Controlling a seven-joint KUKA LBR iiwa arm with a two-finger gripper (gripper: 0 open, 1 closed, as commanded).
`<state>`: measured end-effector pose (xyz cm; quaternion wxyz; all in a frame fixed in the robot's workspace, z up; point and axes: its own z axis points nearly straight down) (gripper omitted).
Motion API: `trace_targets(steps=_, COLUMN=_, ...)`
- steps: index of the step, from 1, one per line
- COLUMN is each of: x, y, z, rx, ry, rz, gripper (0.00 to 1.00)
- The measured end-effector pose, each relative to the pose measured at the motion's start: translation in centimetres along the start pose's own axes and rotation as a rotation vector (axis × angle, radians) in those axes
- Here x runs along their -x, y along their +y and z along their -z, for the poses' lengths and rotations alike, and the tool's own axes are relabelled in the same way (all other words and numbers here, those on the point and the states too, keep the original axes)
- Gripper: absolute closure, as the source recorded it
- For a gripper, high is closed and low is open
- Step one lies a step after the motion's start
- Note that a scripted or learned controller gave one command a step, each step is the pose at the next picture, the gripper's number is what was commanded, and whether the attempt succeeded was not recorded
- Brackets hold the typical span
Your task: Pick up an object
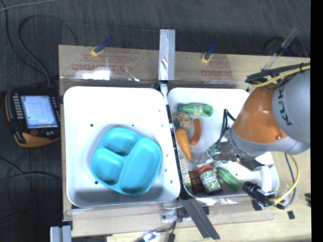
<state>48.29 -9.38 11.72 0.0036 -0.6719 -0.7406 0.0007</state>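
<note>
Gripper (218,154) over right bin (177,99) clutter — finger state can't tell. Pick isolated carrot (182,142), descend straight — avoid neighbours.

Grey rounded arm (298,110) marked with dark letters, broad orange band (257,117), yellow and black cables (275,74), white bracket (267,175) near the wrist

left bin (75,110): blue three-compartment tray (127,159) toward its front edge | bench back edge: two blue-and-yellow clamps (102,46) (209,53), grey upright bar (167,54) between them | floor left of bench: orange-and-black handheld pendant with lit screen (34,116), black cables (30,29)
</note>
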Motion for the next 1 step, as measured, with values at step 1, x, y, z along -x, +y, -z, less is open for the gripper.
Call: trace_targets(steps=1, x=-6.06, y=4.11, z=6.56, rx=0.003, ry=-0.004, rz=0.123, gripper=1.00)
